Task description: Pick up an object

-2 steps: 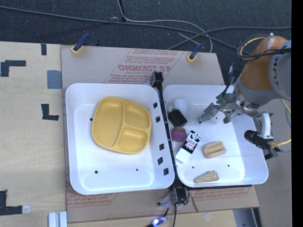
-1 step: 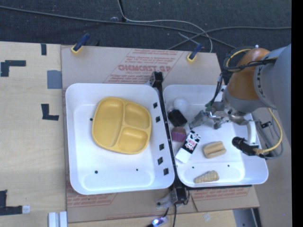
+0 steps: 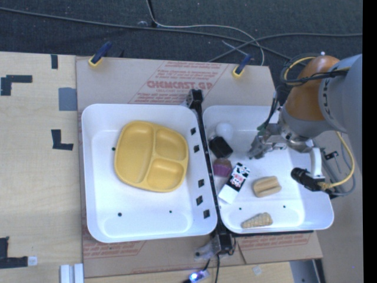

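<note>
While the arm point(image 3: 330, 93) reaches in from the right, its grey body and orange band sit over the right bin's point(image 3: 306, 217) upper right corner, wrist bent down and left into the bin. Hand point(image 3: 258, 149) is low over the white floor near the bin's middle top; can't tell if it's open or closed, and nothing visible in it. Cables loop off the wrist on the right, with a black fitting hanging over the bin's right edge.

Right bin contents:
- white ball point(image 3: 224, 129), upper left, near the divider
- black block point(image 3: 220, 145), just below the ball, left of the hand
- purple piece point(image 3: 222, 168), under the black block
- small carton with cow print point(image 3: 234, 181), tilted, just right of the purple piece
- tan bun-shaped piece point(image 3: 266, 186), right of the carton, below the hand, apart from it
- tan textured wedge point(image 3: 257, 220), near the front wall

Left bin point(image 3: 94, 158) has a yellow divided plate point(image 3: 151, 155), lying flat, slightly rotated, in the upper middle.

Both bins sit side by side on a brown board point(image 3: 171, 81) held by two yellow-and-blue clamps point(image 3: 100, 53) at its far edge, on the tabletop point(image 3: 29, 158).
</note>
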`<control>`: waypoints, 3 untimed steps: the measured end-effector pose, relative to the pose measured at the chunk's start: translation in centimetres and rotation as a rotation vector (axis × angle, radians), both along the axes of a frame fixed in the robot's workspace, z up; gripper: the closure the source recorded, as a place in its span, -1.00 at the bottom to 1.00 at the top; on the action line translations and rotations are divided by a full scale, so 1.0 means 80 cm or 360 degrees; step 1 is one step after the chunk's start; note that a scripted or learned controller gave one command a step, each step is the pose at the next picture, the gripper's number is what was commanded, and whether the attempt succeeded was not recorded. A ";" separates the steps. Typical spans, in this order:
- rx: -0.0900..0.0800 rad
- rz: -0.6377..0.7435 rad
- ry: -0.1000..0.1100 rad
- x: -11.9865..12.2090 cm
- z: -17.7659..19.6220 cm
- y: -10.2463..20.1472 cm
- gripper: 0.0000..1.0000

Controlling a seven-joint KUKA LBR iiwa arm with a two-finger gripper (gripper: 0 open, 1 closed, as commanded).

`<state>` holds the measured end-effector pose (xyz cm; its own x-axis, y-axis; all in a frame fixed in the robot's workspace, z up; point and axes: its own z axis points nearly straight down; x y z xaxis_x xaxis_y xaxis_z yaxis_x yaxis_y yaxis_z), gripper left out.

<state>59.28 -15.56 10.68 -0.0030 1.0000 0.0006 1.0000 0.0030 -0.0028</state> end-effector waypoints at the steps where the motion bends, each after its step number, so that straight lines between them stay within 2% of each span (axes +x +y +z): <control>1: -0.0001 -0.0004 -0.0008 -0.011 0.063 -0.003 1.00; 2: -0.0001 -0.0002 -0.0009 -0.014 0.116 0.000 1.00; 3: -0.0003 -0.0002 -0.0010 -0.008 0.191 -0.008 1.00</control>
<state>58.63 -16.21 25.93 -0.0015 1.0000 -0.0011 1.0000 0.0015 0.0037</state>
